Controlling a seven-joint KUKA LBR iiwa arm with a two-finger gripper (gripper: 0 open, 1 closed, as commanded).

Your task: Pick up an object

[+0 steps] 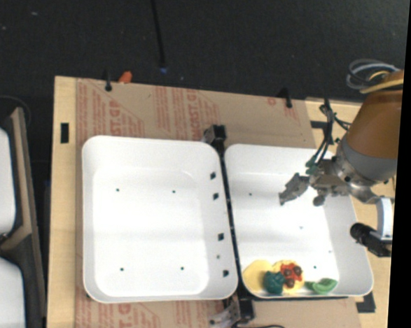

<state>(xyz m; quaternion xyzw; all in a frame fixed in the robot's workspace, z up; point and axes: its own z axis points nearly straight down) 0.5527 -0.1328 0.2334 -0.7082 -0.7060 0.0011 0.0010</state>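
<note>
My end effector hangs over the right bin, at about 1 o'clock from the bin's middle, up near the far wall. My arm comes in from 3 o'clock, orange band above the wrist, grey link below it. Two dark fingers stick out toward 9 o'clock and look spread apart, nothing between them, so open and holding nothing. I cannot tell if the tips touch the bin floor.

Objects sit in a cluster at the right bin's near edge, roughly 6 o'clock from my end effector and well apart from it. Yellow flat piece at the cluster's 9 o'clock side, teal object on top of or against it, small red object with dark spots just at 1 o'clock of the teal one, green object at the 3 o'clock end, close to the bin's near-right corner. Shapes too small to name better. All still lie in the bin, none lifted.

Left bin sits beside the right one, the two touching along a dark divider strip. Both rest on a brown cardboard sheet on the bench. Black cable runs at 12 o'clock past the bench
</note>
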